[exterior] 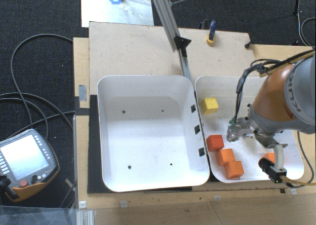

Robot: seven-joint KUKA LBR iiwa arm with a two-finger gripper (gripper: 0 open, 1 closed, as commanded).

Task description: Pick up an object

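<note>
Starting at the near edge of the right bin: an orange block sits closest to the front wall. A second orange block is just behind it and looks to be touching it. A step farther and to the left is a redder block. The three form a slanted row running from near-right to far-left. Over on the right, tucked against the arm's hardware, an orange piece peeks out, partly hidden. That makes four orange-to-red pieces.

Now the gripper: it hangs low in the bin, just right of the red block and a touch farther back. Whether it is open or closed can't be made out from up here, and nothing is seen held. So the nearest target lies to its left and slightly nearer. It looks squarish, with no clear long axis, so I'd judge a short shift left is all the next move needs.

Farther back, well apart, is one yellow cube, near the wall shared with the left bin. Two bins and one arm reaching in from the right.
</note>
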